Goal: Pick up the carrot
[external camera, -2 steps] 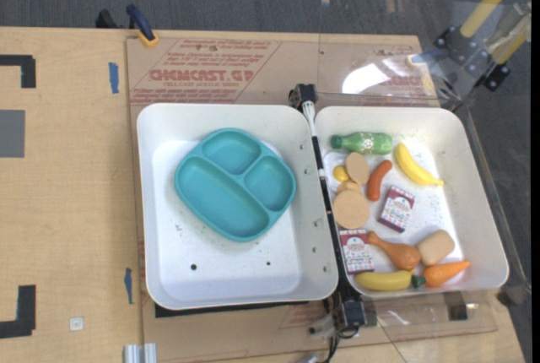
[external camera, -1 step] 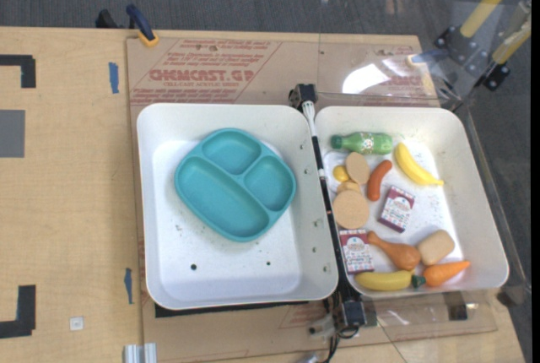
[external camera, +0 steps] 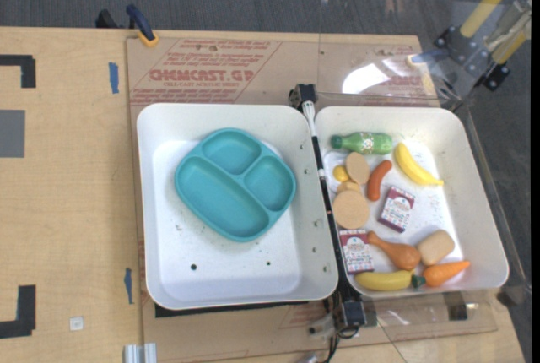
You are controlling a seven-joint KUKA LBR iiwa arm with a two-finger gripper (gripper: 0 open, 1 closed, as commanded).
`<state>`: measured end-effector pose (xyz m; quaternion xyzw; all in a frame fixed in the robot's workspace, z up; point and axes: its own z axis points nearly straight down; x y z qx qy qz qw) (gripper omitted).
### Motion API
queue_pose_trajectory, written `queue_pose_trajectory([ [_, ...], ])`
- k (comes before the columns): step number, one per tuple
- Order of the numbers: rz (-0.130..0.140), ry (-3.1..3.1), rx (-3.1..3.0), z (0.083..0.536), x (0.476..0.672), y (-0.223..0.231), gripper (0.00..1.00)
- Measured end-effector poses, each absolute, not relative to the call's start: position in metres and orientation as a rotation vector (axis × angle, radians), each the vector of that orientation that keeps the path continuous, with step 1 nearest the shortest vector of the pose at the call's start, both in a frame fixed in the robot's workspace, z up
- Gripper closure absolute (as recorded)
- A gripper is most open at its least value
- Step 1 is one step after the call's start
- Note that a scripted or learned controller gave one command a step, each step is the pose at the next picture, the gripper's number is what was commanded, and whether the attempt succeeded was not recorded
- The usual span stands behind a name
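Surface (external camera: 67, 184): wooden, bearing two white bins side by side.
Left bin (external camera: 160, 268): housing a teal divided plate (external camera: 235, 183), probably a drop spot.
Right bin (external camera: 472, 176): toy food scattered loose for picking.
Carrot (external camera: 445, 272): flat at the right bin's 5 o'clock corner, bread roll (external camera: 436, 246) touching at 11 o'clock.
Fingers: spread or pressed together, cannot tell.

Lab: taped bench (external camera: 59, 184), clamps (external camera: 142, 24), toy food bins (external camera: 485, 209).
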<state>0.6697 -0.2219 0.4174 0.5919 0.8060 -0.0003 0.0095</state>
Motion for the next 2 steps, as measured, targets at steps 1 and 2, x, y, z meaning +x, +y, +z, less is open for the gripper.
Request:
queue_pose_trajectory([
  [1,-0.005,2.712,1.604,0.208,0.651,-0.222,0.00],
  [2,0.005,2.702,1.576,0.100,0.633,-0.223,0.00],
])
